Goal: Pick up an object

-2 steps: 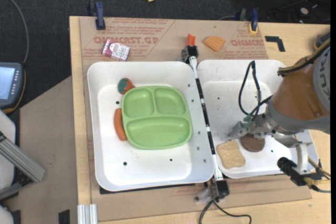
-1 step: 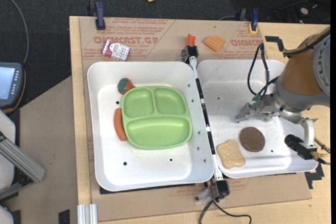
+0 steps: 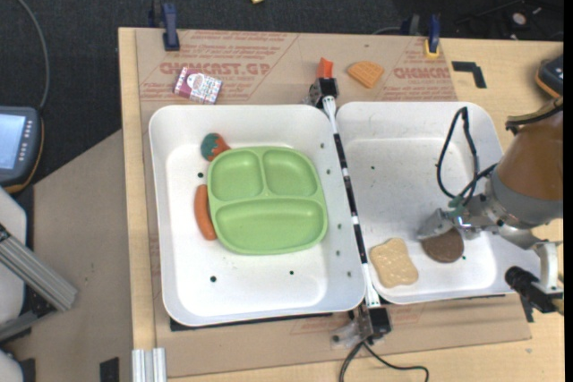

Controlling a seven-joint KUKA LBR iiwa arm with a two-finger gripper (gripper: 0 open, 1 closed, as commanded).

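Resting on dark carpet, the cardboard-topped bench (image 3: 269, 58) carries an end effector (image 3: 445, 228), state unclear.

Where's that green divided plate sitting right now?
The green plate lies in the left bin, beside an orange sausage-shaped toy.

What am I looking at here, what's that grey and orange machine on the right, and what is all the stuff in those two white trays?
One camera looks down at a slant on a bench with two shallow white bins. The grey and orange machine is a robot arm reaching in from the right. Its gripper is low in the right bin, just above a brown round thing; whether it holds it is unclear. A tan biscuit-like piece lies beside it. The left bin holds a green divided plate, with an orange sausage-shaped toy and a small green and red toy at its left edge.
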